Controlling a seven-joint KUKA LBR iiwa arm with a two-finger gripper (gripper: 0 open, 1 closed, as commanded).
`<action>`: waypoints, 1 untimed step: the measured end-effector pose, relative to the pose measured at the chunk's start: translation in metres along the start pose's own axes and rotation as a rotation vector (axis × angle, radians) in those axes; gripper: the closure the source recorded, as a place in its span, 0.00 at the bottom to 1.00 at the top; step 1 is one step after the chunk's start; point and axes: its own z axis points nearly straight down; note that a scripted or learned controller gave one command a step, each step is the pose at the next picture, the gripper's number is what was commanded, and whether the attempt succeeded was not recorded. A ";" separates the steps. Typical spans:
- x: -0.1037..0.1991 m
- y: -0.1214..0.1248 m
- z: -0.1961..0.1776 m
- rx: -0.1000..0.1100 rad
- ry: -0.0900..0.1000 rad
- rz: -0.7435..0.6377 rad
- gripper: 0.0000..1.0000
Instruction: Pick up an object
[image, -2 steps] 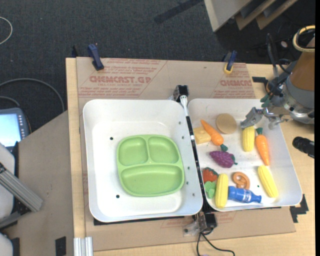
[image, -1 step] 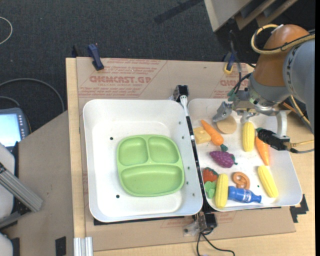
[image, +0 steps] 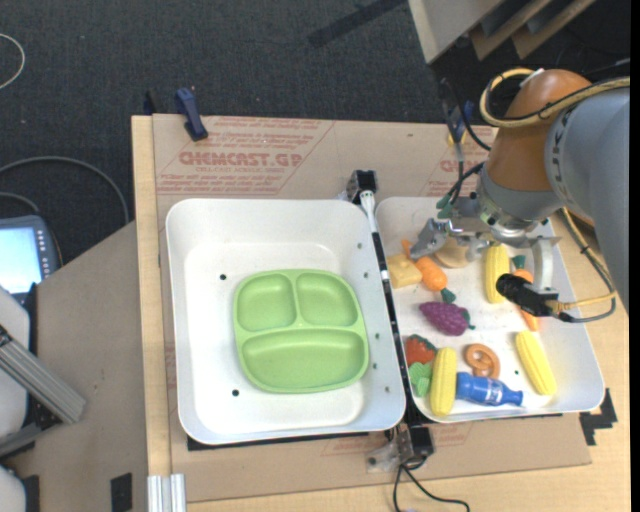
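My gripper (image: 446, 236) hangs low over the far left part of the right bin (image: 590, 372), under the grey wrist with its orange band. Just below it lie a pale yellow cheese wedge (image: 403, 272) and an orange carrot (image: 432, 274). A tan object (image: 455, 253) sits partly hidden beneath the gripper. Further forward lie purple grapes (image: 445, 317), a pretzel (image: 480, 357), a blue bottle (image: 488, 391) and two yellow corn cobs (image: 442, 380) (image: 536, 362). Another yellow piece (image: 495, 272) lies to the gripper's right.
The left bin (image: 195, 250) holds a green divided plate (image: 298, 330). A red item (image: 420, 349) and a green item (image: 420, 378) lie by the right bin's left wall. A black clamp (image: 362, 185) sits where the bins meet. Cables run off the wrist to the right.
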 end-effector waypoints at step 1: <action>-0.030 0.034 -0.104 -0.019 -0.007 0.001 0.00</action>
